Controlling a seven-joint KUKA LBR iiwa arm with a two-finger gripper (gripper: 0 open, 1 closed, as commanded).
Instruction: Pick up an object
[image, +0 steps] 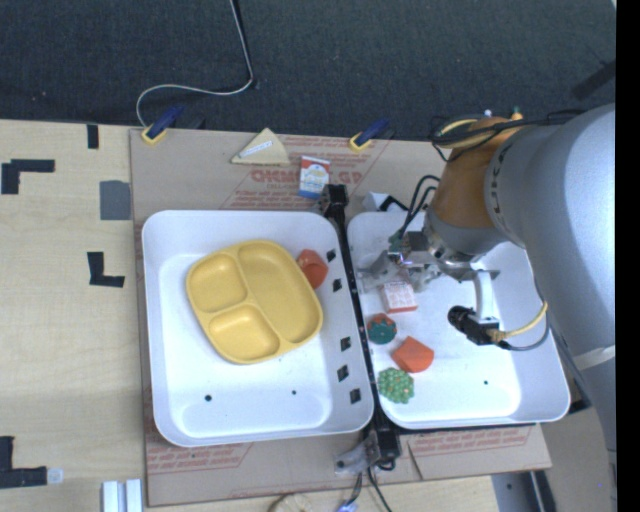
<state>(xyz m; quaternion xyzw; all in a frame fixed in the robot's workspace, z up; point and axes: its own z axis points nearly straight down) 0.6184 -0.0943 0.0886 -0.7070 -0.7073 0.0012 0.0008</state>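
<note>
Target object: a small pink-and-white box (399, 297) lies flat in the right bin (520, 400), close to the divider between the two bins; I judge it the likeliest pick because it sits nearest the end effector.
Box relative to end effector: the end effector (408, 255) is directly above the box's far edge in this view, so close that they may be touching; whether there is contact cannot be judged from this slant.
End effector state: its metal parts merge with the wrist hardware, so whether it is open or closed cannot be told, and nothing is seen held in it.
Doing the step well: centre over the box's middle rather than its far edge, line the grip across its narrow sides, and descend straight, since a flat box leaves little height to catch.
Neighbours to avoid: a teal round piece (381, 328) lies just beside the box's near edge, with an orange block (412, 354) and a green bumpy ball (395, 384) further towards the near rim.
Risk: a skewed descent could push the box into the teal piece or against the divider.
Left bin: the left bin (170, 400) holds a yellow divided plate (255, 298) and a small orange-red object (313, 267) beside it, well apart from the work.
Bench: both bins rest on a cardboard-covered bench (190, 170).
</note>
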